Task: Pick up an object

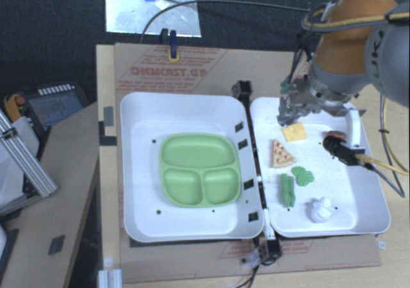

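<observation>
I see the gripper (289, 116) just above the cheese square (294, 132); can't tell its state. Pizza slice (280, 152), broccoli (302, 176), green pod (287, 190) sit below it in the right bin (370, 207). Green tray (197, 169) fills left bin (138, 152).

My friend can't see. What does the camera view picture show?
A grey and orange robot arm's gripper hangs over the right white bin, just above a yellow cheese square. Nearby lie a pizza slice, green toy veggies and a white toy; the left bin holds a green divided plate.
</observation>
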Robot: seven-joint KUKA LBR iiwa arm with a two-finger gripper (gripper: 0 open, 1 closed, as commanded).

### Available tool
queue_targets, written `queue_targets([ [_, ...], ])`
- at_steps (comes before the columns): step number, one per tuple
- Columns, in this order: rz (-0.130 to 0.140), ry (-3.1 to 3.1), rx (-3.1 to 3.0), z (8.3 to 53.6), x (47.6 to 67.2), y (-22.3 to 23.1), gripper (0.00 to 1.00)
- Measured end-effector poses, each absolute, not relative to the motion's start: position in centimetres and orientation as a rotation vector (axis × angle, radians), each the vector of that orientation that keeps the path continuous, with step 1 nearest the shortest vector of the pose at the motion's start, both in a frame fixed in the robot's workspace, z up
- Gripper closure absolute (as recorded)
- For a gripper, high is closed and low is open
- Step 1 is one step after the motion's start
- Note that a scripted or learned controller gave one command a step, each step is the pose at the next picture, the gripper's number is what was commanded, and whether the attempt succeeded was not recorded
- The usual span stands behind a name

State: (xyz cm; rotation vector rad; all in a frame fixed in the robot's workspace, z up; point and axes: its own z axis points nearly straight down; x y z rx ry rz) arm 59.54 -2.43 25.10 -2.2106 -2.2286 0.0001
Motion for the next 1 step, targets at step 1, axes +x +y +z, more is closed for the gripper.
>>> queue_targets([
  [1, -0.001, -2.230, -2.210, 25.42, 56.53, 1.85, 1.00],
])
